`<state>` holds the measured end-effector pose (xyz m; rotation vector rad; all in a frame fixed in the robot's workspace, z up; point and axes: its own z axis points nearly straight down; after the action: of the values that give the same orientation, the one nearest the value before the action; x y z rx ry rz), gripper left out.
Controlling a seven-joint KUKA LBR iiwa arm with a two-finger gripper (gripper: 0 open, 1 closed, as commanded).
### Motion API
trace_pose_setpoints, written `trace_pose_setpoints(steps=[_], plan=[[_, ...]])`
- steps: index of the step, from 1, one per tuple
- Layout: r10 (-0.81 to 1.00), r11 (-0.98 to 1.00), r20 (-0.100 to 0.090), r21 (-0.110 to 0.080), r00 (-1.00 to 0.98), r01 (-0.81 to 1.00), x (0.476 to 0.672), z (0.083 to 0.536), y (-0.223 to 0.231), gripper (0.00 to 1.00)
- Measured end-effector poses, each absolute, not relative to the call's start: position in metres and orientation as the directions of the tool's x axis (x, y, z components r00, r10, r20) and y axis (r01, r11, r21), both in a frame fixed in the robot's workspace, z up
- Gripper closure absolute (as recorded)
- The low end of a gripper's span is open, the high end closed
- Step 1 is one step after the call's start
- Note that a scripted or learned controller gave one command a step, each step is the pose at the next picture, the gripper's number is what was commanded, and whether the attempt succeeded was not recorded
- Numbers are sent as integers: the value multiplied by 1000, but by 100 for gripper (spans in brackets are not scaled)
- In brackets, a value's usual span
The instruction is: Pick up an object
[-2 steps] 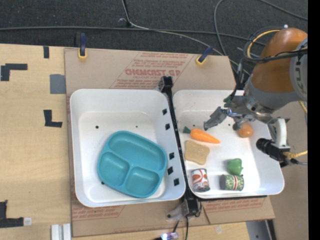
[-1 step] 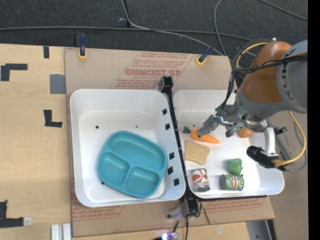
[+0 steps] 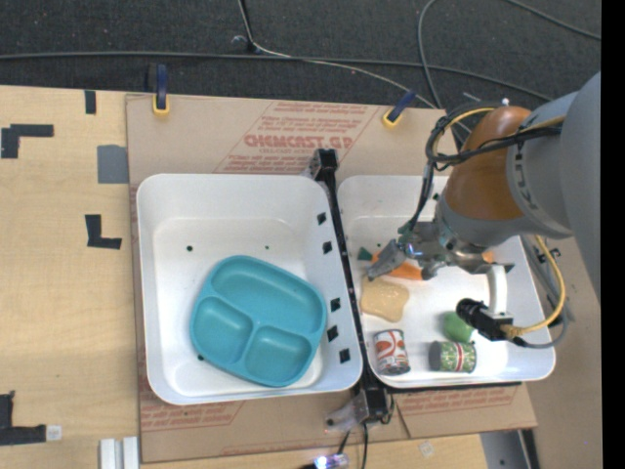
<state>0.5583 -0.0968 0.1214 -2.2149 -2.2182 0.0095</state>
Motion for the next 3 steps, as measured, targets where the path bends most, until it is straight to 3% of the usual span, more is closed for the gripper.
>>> trace_pose_setpoints(steps=[1,2,3], plan=[[1000,1,-1,-4,-1,1000,558,82,-97,0],[1000,2,-2,-3,-2,1000,559,92,-97,100],[1000,1,1,-1,-1,1000,555,133,-98,100]])
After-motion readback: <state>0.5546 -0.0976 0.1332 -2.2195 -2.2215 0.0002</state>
